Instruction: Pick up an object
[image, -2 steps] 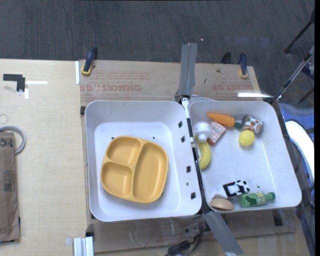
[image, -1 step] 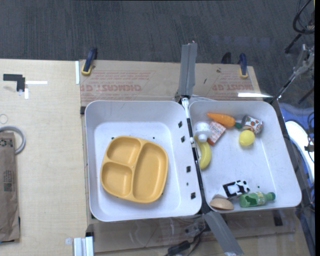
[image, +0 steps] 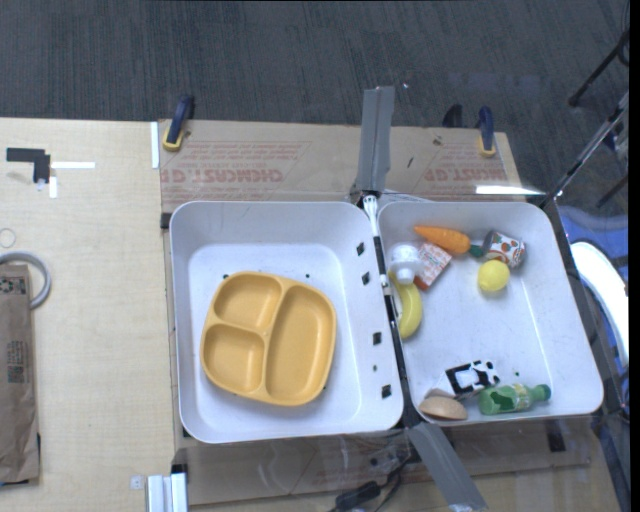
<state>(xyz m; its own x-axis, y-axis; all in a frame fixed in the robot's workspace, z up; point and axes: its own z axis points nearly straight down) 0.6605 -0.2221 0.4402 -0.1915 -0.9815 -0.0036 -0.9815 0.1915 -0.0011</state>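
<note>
The right bin (image: 535, 330) holds several small items. Along its far side lie an orange carrot (image: 443, 238), a red and white carton (image: 432, 265), a white cup-like piece (image: 403, 262), a yellow lemon (image: 493, 276) and a small colourful box (image: 506, 247). A banana (image: 408, 308) lies against the bin's left wall. Near the front edge sit a black and white toy (image: 471, 376), a green bottle (image: 513, 398) on its side and a tan rounded piece (image: 443, 406). In the left bin (image: 190, 290) rests a yellow divided plate (image: 268, 340).
A cardboard sheet (image: 300, 160) lies behind the bins, held by two clamps (image: 180, 120) (image: 486, 130). A grey metal bar (image: 376, 140) rises between the bins at the back. A brown paper bag (image: 15, 370) lies at the far left of the bench.
</note>
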